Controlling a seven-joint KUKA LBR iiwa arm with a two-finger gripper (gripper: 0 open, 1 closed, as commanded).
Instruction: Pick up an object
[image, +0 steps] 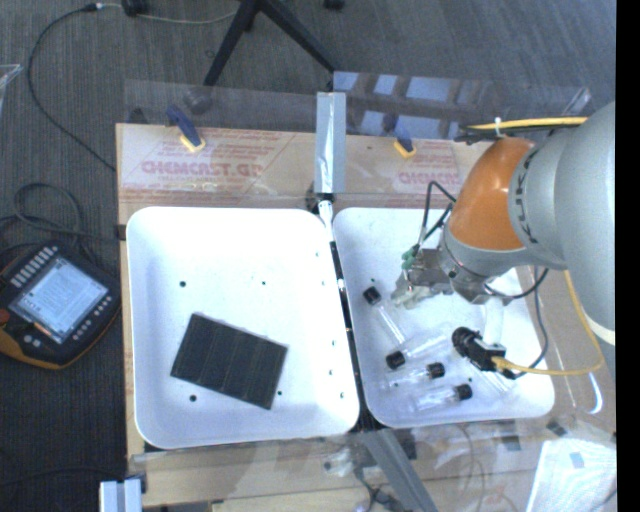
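Several clear vials with black caps lie in the right bin (520, 405): one (382, 312) near the bin's left wall, another (415, 353) below it, and two more (420, 375) (445, 397) towards the front. A dark flat rectangular pad (229, 360) lies in the left bin (160, 240). My gripper (413, 282) hangs low over the middle of the right bin. It is just right of the upper vial's cap and above the cluster. The wrist's body hides its tip.
The divider between the two bins (340, 300) runs just left of the vials. A black fitting with a yellow cable (478, 350) hangs off the arm over the right bin. A handheld control pendant (55, 305) lies left of the bench.
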